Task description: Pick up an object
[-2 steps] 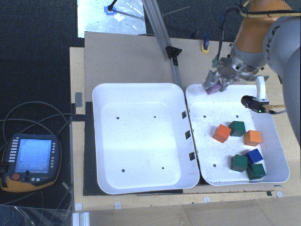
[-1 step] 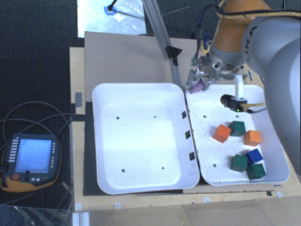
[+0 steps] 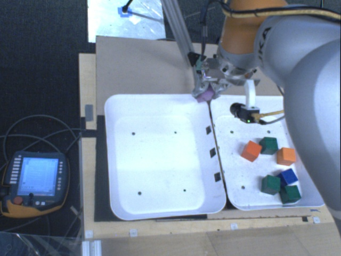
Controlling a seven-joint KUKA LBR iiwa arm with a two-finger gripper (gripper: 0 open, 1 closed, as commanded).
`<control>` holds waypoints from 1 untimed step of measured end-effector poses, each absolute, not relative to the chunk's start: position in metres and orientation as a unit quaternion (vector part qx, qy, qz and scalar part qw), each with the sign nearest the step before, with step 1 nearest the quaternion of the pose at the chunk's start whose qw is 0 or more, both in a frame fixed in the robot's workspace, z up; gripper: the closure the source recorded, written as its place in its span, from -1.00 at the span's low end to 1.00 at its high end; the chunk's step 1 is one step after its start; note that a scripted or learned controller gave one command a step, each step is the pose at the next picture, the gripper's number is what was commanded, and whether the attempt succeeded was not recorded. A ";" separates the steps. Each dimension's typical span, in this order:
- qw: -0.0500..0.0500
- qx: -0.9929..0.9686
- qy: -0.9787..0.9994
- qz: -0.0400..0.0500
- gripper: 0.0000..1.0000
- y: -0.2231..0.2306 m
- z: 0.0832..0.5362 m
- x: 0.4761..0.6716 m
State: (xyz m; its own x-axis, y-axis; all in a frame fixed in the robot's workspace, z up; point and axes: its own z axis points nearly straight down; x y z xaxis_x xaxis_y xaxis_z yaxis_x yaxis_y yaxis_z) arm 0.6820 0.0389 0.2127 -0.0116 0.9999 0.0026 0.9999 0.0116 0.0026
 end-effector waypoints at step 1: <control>0.001 -0.704 -0.711 -0.001 1.00 0.087 0.210 0.682</control>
